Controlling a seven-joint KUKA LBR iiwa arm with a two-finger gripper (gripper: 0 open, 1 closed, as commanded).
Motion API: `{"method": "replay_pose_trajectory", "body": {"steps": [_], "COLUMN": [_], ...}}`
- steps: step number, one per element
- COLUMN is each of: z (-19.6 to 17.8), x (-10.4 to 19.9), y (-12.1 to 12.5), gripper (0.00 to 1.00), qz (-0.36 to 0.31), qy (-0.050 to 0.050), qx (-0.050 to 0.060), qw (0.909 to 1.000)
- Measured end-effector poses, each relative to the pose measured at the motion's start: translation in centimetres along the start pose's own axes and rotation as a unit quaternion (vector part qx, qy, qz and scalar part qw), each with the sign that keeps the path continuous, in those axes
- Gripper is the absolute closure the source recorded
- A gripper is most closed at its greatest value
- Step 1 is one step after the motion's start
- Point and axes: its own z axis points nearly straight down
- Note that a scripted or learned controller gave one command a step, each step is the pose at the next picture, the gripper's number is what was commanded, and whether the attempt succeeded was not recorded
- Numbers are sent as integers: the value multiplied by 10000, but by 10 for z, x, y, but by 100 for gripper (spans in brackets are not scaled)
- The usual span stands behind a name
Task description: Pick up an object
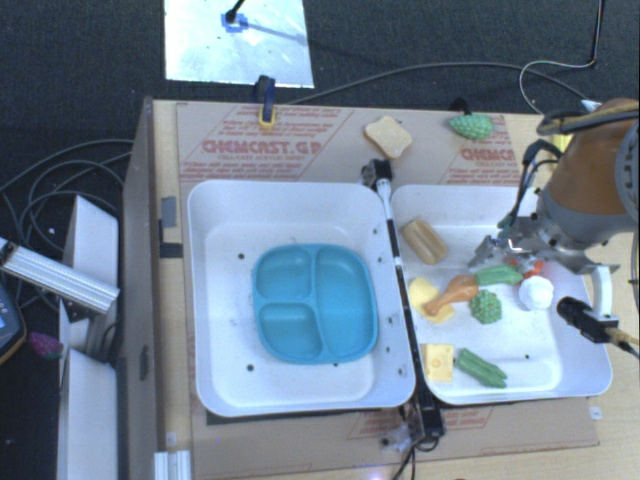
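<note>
arm: the grey arm with its orange band reached in from the right, low over the right bin (pixel 575 373).
gripper: the gripper (pixel 505 253) sat over the far right part of that bin, just above the crowded toys.
fingers: i could not tell how far open they were, nor whether anything was between them; the wrist hid them.
likely target: the carrot (pixel 452 295) and the long green piece (pixel 498 276) lay touching each other right under the gripper; which one it was after, i could not tell.
neighbours: a white ball (pixel 536 292) and a broccoli (pixel 486 307) lay just beside them, a yellow piece (pixel 421 292) touching the carrot's left end.
elsewhere in right bin: a bread roll (pixel 424 240) far left, a cheese block (pixel 438 361) and a green pickle (pixel 481 367) near.
left bin: the left bin (pixel 215 268) held a blue divided plate (pixel 314 302).
on the worktop: a toast slice (pixel 388 136) and a green leafy toy (pixel 472 125) lay beyond the bins.
risk: the toys were packed tight, so the fingers could land on two at once, or nudge the round ball and smooth carrot aside and close on nothing.
</note>
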Motion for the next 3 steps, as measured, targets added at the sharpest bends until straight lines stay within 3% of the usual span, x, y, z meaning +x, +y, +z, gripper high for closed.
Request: {"method": "replay_pose_trajectory", "body": {"steps": [1,2,3], "z": [-37,-4,-43], "x": [42,62,126], "y": [-47,-57,55], "gripper": [100,100,100], "qz": [-7,-6,-20], "qy": [5,3,8], "qx": [5,10,-16], "qw": [10000,10000,10000]}}
